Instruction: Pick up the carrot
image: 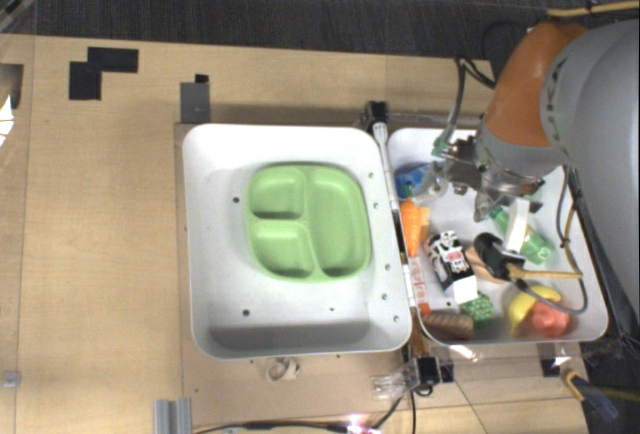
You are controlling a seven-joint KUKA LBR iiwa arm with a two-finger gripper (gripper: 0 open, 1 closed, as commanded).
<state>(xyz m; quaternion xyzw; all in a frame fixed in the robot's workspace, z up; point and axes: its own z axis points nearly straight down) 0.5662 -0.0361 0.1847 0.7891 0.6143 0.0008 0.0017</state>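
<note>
The carrot (412,228) is a small orange piece lying along the left wall of the right bin (598,322), just below a blue object (407,181). My gripper (452,170) hangs over the upper middle of the right bin, to the right of and a little above the carrot. The grey wrist and its orange band (528,82) cover the bin's upper right part. Nothing shows in the gripper's grasp.
The left bin (205,252) holds a green divided plate (305,220). Crowded into the right bin are a black-and-white toy (447,252), a green block (480,311), a brown piece (449,326), a yellow piece (521,306), a salmon-red piece (549,321) and a green item (537,247).
</note>
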